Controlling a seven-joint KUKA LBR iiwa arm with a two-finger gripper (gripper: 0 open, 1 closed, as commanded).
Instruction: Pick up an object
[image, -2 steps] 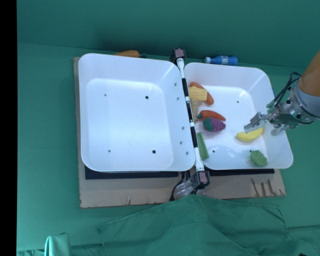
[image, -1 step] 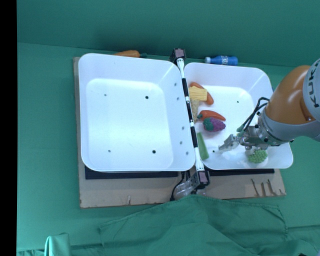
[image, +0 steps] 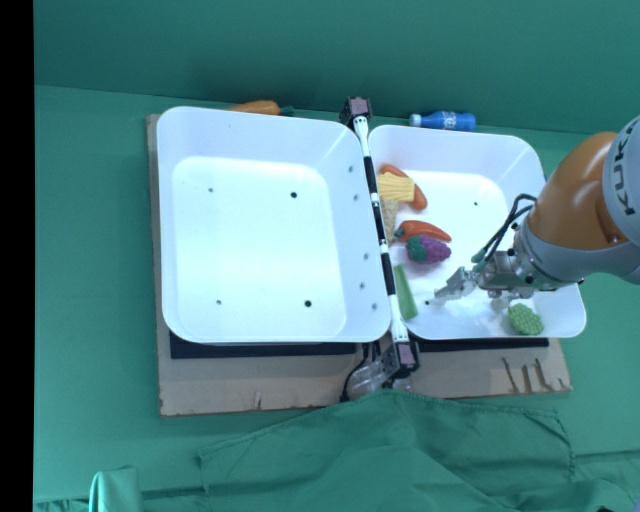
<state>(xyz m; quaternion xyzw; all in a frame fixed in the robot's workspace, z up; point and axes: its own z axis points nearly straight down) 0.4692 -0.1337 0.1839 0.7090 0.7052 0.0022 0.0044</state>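
Green cloth (image: 400, 450) lies bunched nearest the camera, covering the front of the worktop (image: 90, 300) and lapping the cardboard sheet (image: 250, 385) under both bins. Taking the right bin (image: 560, 322) as landmark: at its near right corner sits a knobbly green toy (image: 524, 319), and just above that the pincer (image: 455, 288) hangs low over the bin floor, its fingers spread and nothing between them. I judge it is lined up for a grab, since it points toward the cluster by the bin's left wall. That cluster holds a green stick (image: 404, 292) along the wall, then a purple fruit (image: 428, 249), an orange-red pepper (image: 421, 230), and a yellow corn piece (image: 395, 186). Left of the landmark is the left bin (image: 180, 150). Beyond its far rim lie a blue bottle (image: 442, 121) and an orange carrot (image: 257, 106)
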